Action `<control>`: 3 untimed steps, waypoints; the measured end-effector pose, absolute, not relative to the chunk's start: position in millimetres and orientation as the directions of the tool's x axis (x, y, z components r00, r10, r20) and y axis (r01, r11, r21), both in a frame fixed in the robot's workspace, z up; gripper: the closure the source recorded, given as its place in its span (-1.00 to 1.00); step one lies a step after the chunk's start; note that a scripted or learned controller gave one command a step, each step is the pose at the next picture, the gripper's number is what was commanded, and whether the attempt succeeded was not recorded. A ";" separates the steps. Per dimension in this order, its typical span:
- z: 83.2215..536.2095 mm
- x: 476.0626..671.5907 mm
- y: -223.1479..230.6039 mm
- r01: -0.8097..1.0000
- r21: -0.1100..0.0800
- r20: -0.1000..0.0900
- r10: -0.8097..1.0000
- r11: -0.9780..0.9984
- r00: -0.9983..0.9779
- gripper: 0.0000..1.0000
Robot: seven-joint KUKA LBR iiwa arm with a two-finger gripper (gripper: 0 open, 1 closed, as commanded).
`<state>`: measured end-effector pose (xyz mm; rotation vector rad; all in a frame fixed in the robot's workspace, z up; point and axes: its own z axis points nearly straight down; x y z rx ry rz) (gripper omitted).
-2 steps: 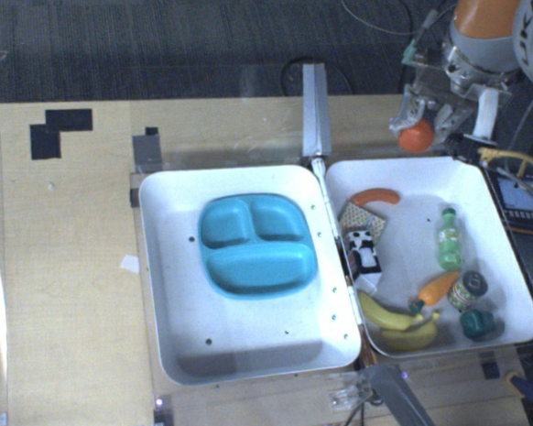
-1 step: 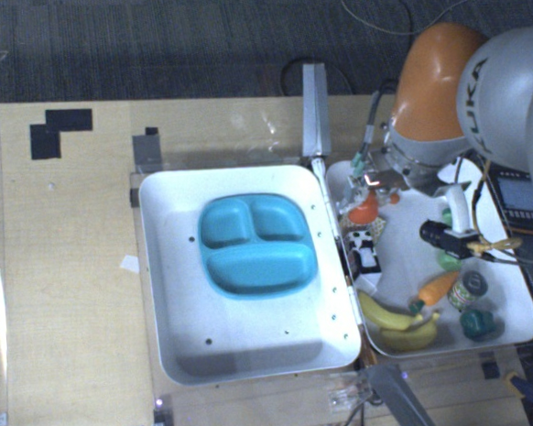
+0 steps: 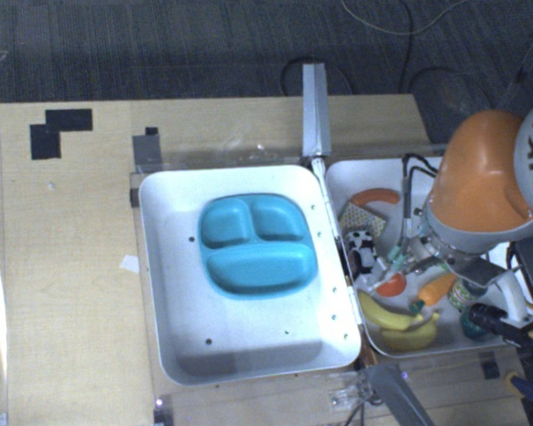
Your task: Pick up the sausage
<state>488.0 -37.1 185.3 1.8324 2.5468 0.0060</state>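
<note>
At the near end of the right bin (image 3: 378,344), a yellow banana (image 3: 394,321) is lying along the wall. Just behind it an orange carrot-like piece (image 3: 435,289) is lying tilted, and a small red piece (image 3: 392,285) is sitting close beside the banana's far side. The gripper (image 3: 406,259) is hanging low over this cluster, just above the red piece. The wrist is covering most of it, so whether it is clenched, released or grasping anything cannot be told. Further back, a small black-and-white item (image 3: 359,246) is resting against the bin's left wall. What is looking like the sausage (image 3: 374,195), a reddish-brown curved piece, is lying at the far end of the same bin, apart from the gripper. The arm (image 3: 480,181), with its orange band, is reaching in over the bin's right side. In the left bin (image 3: 176,288), a blue divided plate (image 3: 255,243) is sitting towards the far half.
</note>
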 end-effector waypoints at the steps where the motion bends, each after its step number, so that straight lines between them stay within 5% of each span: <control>1: 344.8 496.7 36.6 0.863 0.008 -0.003 0.863 0.505 -0.505 1.00; 2: 330.4 488.2 71.6 0.727 0.007 -0.004 0.727 0.687 -0.687 1.00; 3: 310.4 498.7 62.7 0.814 0.005 -0.002 0.814 0.581 -0.581 1.00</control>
